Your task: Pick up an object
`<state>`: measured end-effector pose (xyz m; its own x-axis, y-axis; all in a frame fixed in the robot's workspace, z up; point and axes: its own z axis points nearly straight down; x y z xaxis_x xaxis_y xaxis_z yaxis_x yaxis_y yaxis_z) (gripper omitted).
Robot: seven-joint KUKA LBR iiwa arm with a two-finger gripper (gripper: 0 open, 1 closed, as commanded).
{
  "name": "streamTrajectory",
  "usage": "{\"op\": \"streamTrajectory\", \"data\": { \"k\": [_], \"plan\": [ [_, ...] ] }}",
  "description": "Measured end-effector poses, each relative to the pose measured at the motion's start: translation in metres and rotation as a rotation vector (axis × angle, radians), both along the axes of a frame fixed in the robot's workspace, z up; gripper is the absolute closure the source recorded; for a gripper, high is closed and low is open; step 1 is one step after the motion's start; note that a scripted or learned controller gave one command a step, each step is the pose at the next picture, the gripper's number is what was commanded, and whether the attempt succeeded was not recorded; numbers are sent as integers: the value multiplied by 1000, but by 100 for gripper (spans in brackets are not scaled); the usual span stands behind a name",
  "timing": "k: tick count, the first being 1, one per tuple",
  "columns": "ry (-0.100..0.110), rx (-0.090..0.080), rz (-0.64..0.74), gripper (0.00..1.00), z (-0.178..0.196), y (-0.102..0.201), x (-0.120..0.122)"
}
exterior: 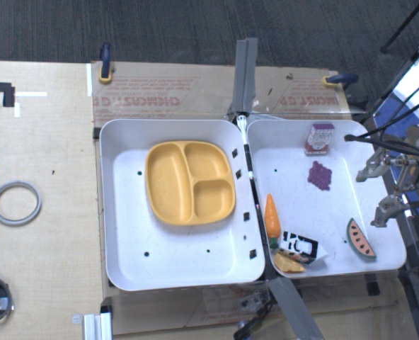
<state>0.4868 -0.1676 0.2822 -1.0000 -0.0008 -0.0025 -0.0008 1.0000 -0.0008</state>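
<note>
Camera view, for your record: two shallow white plastic bins sit side by side on the bench (39, 133), whose top is pale wood with brown cardboard at the rear. Your left bin (124, 261) carries a yellow plate (190, 183), smooth, rounded-square, moulded into three compartments. Your right bin (337, 253) carries the loose items. At its rear lies a small cup (320, 139) with a purple lid and printed side. Just in front of it is a purple grape cluster (320, 175), knobbly in texture. An orange carrot (272, 217), tapered and smooth, lies along the left wall. In front of it sit a black-and-white packet (299, 246), crumpled, and a yellow chip (287, 262) touching it. A melon slice (362, 239), crescent-shaped with red flesh and green rind, rests near the right wall.

You will find the tool (383, 190) at the right bin's right edge, metallic, above the rim. It touches nothing and holds nothing; whether it is spread or closed cannot be told from this angle.
</note>
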Motion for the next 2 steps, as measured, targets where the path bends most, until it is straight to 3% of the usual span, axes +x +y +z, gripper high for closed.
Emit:
{"op": "streamTrajectory", "data": {
  "k": [1, 2],
  "plan": [
    [2, 1, -207, 0, -182, -6, 34],
    [-2, 0, -152, 0, -189, -9, 89]
  ]
}}
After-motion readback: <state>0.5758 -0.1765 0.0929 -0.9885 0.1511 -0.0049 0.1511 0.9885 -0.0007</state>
